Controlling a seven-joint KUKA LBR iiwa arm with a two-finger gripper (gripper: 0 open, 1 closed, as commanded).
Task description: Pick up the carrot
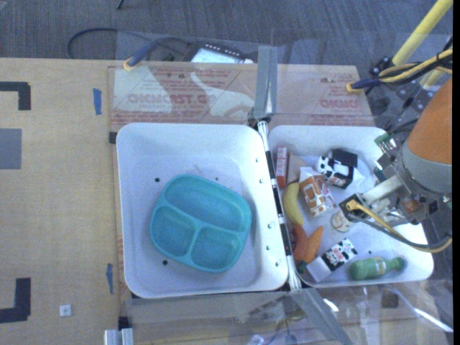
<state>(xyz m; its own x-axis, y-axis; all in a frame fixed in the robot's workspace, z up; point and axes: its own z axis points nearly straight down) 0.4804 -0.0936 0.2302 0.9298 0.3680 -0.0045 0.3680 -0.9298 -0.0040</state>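
The carrot is orange and lies at a slant near the front left of the right bin, against the divider wall. Its top end sits just below a yellow banana. My gripper hangs over the right side of that bin, well to the right of the carrot and apart from it. The grey wrist and the orange band cover it from above.
The right bin also holds an orange and white carton, two cow-patterned boxes, a green bottle at the front and a red packet. In the left bin lies a teal divided plate.
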